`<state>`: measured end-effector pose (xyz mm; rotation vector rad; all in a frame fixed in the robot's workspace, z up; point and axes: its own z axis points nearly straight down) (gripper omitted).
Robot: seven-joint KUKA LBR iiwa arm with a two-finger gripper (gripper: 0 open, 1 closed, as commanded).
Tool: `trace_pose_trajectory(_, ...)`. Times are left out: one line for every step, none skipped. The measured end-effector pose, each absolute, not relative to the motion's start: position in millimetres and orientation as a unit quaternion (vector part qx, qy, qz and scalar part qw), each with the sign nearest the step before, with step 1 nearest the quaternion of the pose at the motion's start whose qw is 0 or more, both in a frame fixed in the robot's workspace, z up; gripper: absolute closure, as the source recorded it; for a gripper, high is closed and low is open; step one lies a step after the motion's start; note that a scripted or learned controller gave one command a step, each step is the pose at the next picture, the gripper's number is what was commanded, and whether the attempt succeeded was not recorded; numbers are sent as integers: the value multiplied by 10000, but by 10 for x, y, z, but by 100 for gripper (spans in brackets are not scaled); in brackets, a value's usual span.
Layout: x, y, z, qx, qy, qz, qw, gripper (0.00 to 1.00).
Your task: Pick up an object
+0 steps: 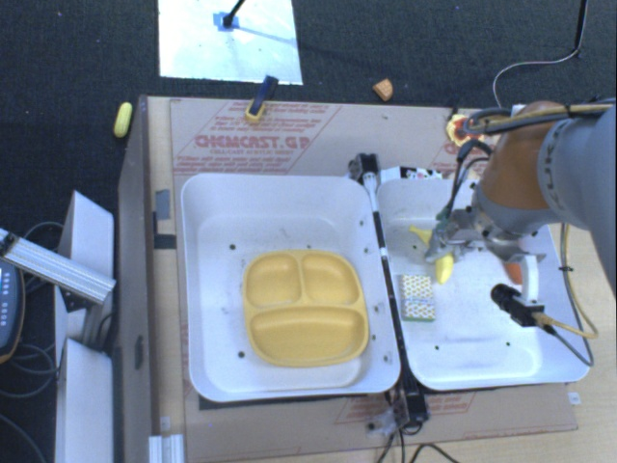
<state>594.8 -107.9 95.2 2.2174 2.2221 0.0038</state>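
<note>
Camera view: looks down at a slant on two white bins side by side on a printed cardboard sheet (260,138).
Arm: grey with an orange band, reaching in from the right over the right bin (482,365).
Gripper (442,251): low over the upper left part of the right bin, near the divide between the bins.
Grip: cannot tell whether it is open or shut, or whether it has hold of anything.
Yellow piece (443,270): in the right bin, directly under the gripper tip; contact unclear.
Second yellow bit (419,231): just up and left of the gripper, on the bin floor.
Patterned square (416,297): flat on the floor of the right bin, near the yellow piece, close to the divide.
Orange thing (516,272): right bin, partly hidden by the arm.
Left bin (217,210): holds a yellow divided plate (306,309), flat, slightly below the middle.
Outside the bins: a small brown block (384,90) and a yellow lump (122,119) on the dark carpet.
</note>
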Motion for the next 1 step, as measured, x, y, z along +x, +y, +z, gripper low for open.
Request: trace_pose_trajectory(6011, -377, 1855, 7057, 7085, 17, 11, 100)
